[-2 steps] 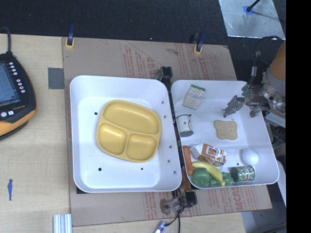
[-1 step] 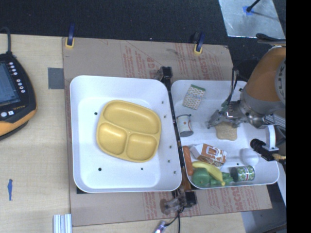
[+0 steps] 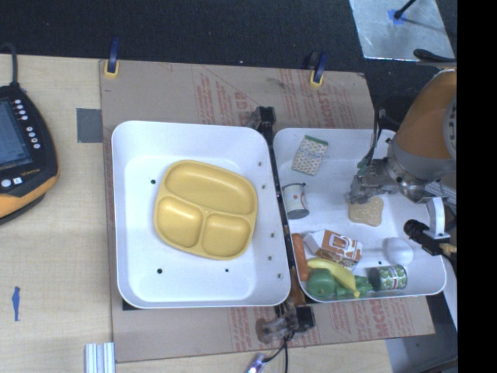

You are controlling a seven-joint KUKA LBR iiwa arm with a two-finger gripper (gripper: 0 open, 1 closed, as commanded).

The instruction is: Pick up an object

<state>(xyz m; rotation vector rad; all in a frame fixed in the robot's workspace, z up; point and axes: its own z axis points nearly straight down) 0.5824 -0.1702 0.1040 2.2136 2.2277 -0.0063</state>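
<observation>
Nearest, along the right bin's (image 3: 435,290) front edge, a green-labelled can (image 3: 388,277), a banana (image 3: 335,273), a green pepper (image 3: 321,286) and a carrot (image 3: 299,253) are crowded together; no lettering can be read. Behind them lies an orange-and-white carton (image 3: 342,247). Farther back, the gripper (image 3: 366,189) is lowered from the right over a tan sponge-like block (image 3: 367,211); its closure cannot be told. The left bin (image 3: 132,278) carries a yellow divided tray (image 3: 206,207).
</observation>
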